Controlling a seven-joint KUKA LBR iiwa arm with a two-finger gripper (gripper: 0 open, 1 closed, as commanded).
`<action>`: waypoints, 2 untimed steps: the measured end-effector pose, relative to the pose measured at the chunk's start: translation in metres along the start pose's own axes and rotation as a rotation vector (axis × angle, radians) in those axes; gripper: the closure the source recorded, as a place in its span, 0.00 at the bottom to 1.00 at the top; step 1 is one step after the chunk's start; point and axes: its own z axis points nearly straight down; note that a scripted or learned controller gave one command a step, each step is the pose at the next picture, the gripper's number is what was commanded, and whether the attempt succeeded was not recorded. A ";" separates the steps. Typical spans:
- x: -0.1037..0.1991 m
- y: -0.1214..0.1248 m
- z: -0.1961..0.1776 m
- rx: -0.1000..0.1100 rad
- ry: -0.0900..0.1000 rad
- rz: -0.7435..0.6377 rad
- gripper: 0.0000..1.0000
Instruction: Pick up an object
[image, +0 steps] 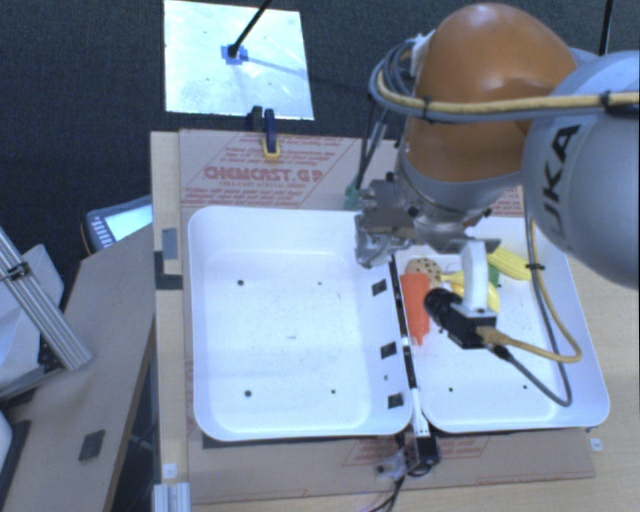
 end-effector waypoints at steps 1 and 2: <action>0.045 -0.025 -0.082 -0.001 0.001 -0.001 1.00; 0.107 -0.005 -0.147 -0.004 0.003 -0.002 1.00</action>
